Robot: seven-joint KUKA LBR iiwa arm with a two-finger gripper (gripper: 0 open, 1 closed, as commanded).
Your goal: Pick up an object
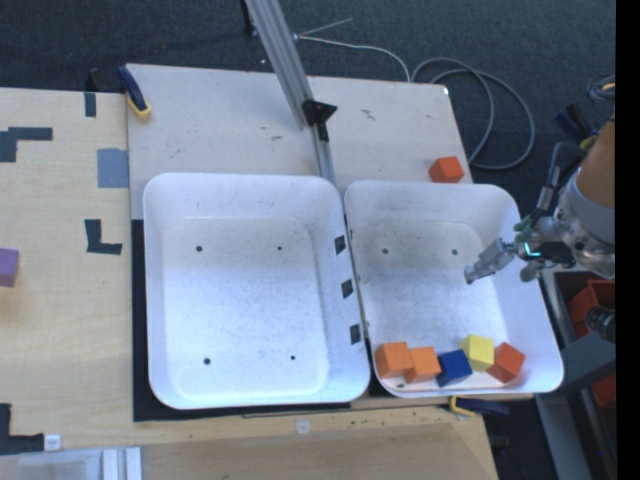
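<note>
Nothing is lifted yet, as far as I can judge: the pincer hovers over the right side of the right bin, carrying nothing, and whether it is spread or pressed together cannot be told from this slanted view. The candidate objects sit in a row along that bin's near wall: an orange block touching a second orange block, then a blue block, a yellow block and a red-orange block at the corner. All are small, hard-edged cubes with matte, solid-coloured faces, probably wood or plastic. The descent, the grasp and the lift all remain to be done. Both bins are shallow white trays with rounded corners, their floors speckled with dark scuffs; the left bin shows four small dark holes. Another orange cube lies on the pale tabletop beyond the right bin.
</note>
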